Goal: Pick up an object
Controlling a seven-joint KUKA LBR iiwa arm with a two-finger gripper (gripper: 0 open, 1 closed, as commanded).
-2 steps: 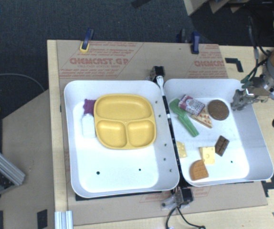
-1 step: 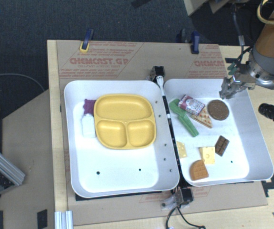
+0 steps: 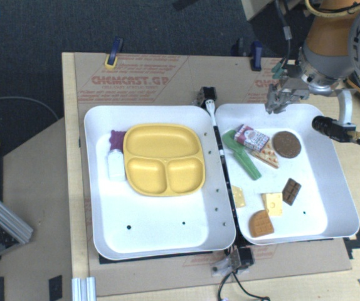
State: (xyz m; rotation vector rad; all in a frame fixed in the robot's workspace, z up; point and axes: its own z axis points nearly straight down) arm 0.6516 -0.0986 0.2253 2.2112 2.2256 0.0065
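Black clamp (image 3: 243, 256) sits at the bench front edge, just off the right bin's (image 3: 330, 187) near-left corner. Left bin (image 3: 148, 237) touches the right bin's left wall and holds a yellow divided plate (image 3: 164, 158), plus a white bottle (image 3: 115, 165) and a purple item (image 3: 117, 140) on the plate's far side from the right bin.

Arm (image 3: 337, 24) comes in over the right bin's far-right corner. Gripper (image 3: 279, 105) hangs above the right bin's far rim, off every object. Can't tell whether it's spread or pressed together; nothing is seen pinched.

Candidates, all in the right bin:
- far half: green stick (image 3: 243, 155), pink packet (image 3: 252, 138), brown round cookie (image 3: 286, 144), cracker wedge (image 3: 269, 157), clustered and partly overlapping
- near half: orange cracker (image 3: 261, 223), yellow square (image 3: 272, 203), dark brown block (image 3: 291, 190), loosely spaced

Step, as judged: approach, no target committed, nothing lifted. Next move likely needs travel inward from the far rim, then a descent. The packet and cookie are closest to it, and the cookie has more clear space around it.
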